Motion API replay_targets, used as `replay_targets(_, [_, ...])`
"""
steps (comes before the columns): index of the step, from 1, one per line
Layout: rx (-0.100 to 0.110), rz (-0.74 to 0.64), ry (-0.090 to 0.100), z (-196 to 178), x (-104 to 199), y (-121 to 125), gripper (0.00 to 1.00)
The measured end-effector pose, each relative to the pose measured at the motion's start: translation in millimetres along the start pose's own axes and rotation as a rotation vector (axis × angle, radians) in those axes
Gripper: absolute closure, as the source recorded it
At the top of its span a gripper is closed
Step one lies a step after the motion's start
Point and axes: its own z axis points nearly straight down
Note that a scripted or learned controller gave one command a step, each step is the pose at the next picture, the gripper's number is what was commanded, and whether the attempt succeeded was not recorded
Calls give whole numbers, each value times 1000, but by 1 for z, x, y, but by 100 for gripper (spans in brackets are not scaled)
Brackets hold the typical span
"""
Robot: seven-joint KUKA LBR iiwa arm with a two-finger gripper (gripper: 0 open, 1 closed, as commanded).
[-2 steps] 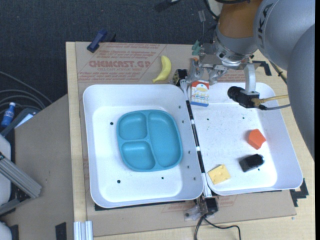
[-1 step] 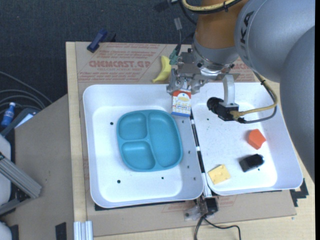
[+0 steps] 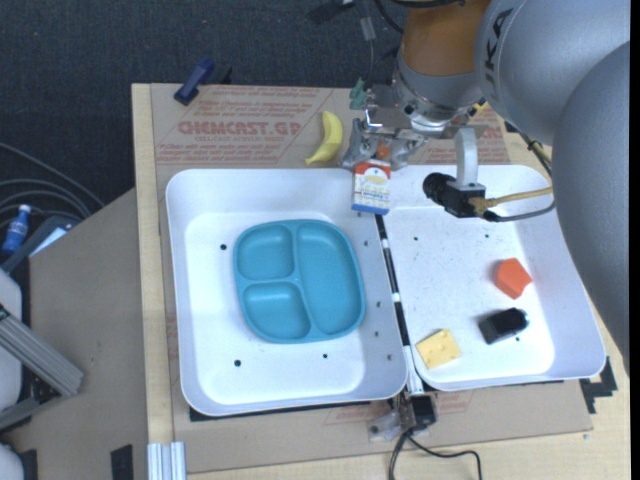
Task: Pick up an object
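Metal fingers of the two-finger gripper (image 3: pixel 374 153) hang at about one o'clock in the camera view, over the far rim where the two bins meet, and between them we see the top of a small white carton with an orange and blue label (image 3: pixel 371 188); the jaws look clamped on that carton, though the hold is partly hidden by the wrist hardware. The carton hangs straight below the tool, its long axis roughly upright, its lower end just over the divide between the left white bin (image 3: pixel 200 368) and the right white bin (image 3: pixel 560 363). We judge the coming move to turn on this vertical line: lifting straight up should keep the carton clear of both rims, while a loose pinch could let it slip. At eleven o'clock from the gripper a yellow banana (image 3: pixel 326 138) lies on the cardboard. Further out, a blue divided plastic tray (image 3: pixel 298 279) sits in the left bin; an orange block (image 3: pixel 512 277), a black object (image 3: pixel 502 324) and a yellow wedge (image 3: pixel 438 348) lie in the right bin.
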Motion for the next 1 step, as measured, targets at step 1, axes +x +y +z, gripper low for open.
replay_targets(1, [3,-1,1,-13,3,-12,100])
